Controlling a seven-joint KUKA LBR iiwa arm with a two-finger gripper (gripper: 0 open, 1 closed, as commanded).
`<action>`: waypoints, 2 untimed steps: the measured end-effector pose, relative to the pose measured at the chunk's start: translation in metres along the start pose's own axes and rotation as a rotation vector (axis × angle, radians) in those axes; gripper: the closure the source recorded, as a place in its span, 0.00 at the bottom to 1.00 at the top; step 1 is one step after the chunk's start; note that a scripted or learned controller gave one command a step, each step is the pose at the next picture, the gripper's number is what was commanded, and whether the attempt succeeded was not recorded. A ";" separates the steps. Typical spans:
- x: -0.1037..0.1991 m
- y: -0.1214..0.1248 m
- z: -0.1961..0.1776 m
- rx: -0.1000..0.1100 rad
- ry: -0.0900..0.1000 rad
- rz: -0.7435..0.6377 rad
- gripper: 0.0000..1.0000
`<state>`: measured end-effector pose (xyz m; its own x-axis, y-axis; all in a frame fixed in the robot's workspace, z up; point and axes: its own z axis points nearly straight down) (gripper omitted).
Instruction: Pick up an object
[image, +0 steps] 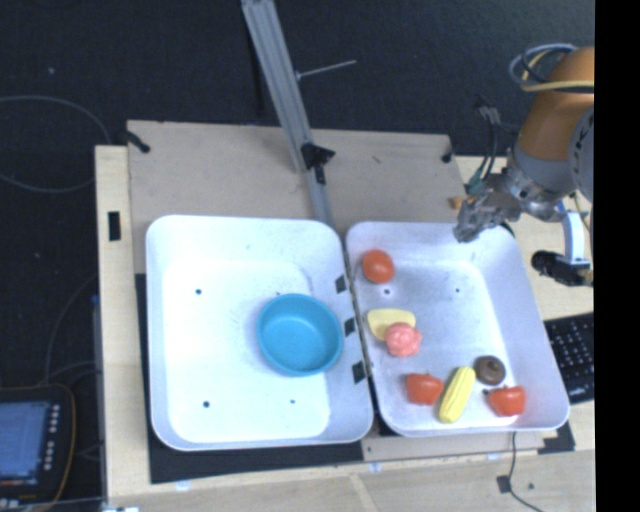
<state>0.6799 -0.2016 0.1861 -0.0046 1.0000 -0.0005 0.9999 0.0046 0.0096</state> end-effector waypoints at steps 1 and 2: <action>-0.001 0.002 -0.057 0.002 0.001 -0.006 1.00; -0.002 0.003 -0.075 0.003 0.000 -0.009 1.00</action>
<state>0.6822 -0.2031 0.2614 -0.0131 0.9999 -0.0006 0.9999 0.0131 0.0065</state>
